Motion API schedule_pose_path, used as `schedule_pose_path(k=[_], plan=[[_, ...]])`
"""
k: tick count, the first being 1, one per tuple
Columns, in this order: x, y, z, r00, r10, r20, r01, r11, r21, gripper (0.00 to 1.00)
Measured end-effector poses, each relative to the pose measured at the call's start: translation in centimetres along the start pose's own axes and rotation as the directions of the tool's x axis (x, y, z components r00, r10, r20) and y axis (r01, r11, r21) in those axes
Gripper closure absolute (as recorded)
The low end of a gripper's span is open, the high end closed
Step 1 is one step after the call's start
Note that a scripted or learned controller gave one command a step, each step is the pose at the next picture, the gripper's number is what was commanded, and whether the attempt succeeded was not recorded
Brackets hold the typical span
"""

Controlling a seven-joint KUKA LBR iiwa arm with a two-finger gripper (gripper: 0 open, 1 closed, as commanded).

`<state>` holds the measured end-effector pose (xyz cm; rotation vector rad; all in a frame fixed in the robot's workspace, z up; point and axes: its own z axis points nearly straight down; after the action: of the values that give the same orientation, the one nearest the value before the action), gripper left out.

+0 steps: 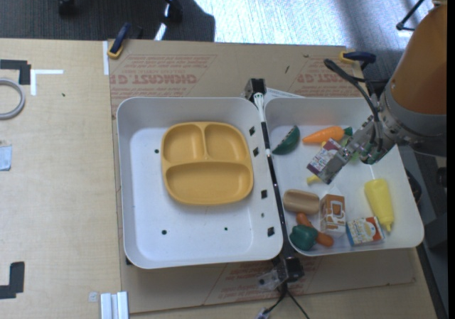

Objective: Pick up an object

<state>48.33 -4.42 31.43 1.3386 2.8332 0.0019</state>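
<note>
The gripper (340, 161) is closed on a small packet (323, 161), which hangs tilted just left of it, over the right bin (407, 182), below the carrot (323, 134).

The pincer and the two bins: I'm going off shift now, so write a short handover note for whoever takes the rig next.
Pincer: low over the right bin, at a small purple and white packet. I cannot tell whether it grips the packet.
Right bin also holds: carrot, green wedge, yellow bottle, bread roll, two small cartons and a green vegetable.
Left bin: yellow divided plate.
Done: the arm has reached an object.
Left: confirm the grip and lift.
</note>
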Motion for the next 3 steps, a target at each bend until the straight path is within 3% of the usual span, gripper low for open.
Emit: schedule_pose_path(k=[1, 2, 3], plan=[[-0.1, 0.1, -1.0, 1.0, -0.001, 0.003, 0.001, 1.0, -0.002, 1.0], [0.1, -0.1, -8.3, 0.98, -0.201, -0.003, 0.201, 0.98, 0.001, 1.0], [0.0, 0.1, -9.3, 0.979, -0.202, 0.002, 0.202, 0.979, -0.002, 1.0]])
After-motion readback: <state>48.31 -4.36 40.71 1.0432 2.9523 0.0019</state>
